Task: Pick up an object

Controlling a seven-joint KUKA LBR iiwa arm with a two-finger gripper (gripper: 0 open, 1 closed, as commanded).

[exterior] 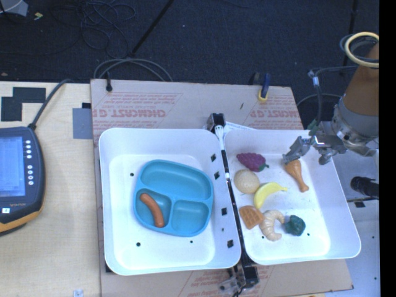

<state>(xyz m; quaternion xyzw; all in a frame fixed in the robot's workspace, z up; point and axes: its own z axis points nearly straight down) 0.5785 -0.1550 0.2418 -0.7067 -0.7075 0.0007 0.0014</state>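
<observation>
Down at the front edge sit two white bins, a left bin (117, 240) and a right bin (337, 240), side by side. Inside the left bin is a blue tray (185, 193) with a sausage (153, 208) in one part. Toys to pick lie in the right bin: purple grapes (251, 161), a pale ball (246, 181), a banana (268, 193), a waffle (251, 216), a shrimp (271, 224), a green lump (295, 226) and a chicken leg (297, 174). At the far right side of that bin hangs the gripper (309, 148), low over the top of the chicken leg. Its fingers look spread apart, with nothing between them. I think the arm is lining up for a grab and has not lifted anything yet. To do it well, the gripper should go straight down with one finger on each side of the thin bone end, then squeeze and lift slowly. Since the leg lies apart from the banana, there is room, but it could roll away if only one finger hits it
</observation>
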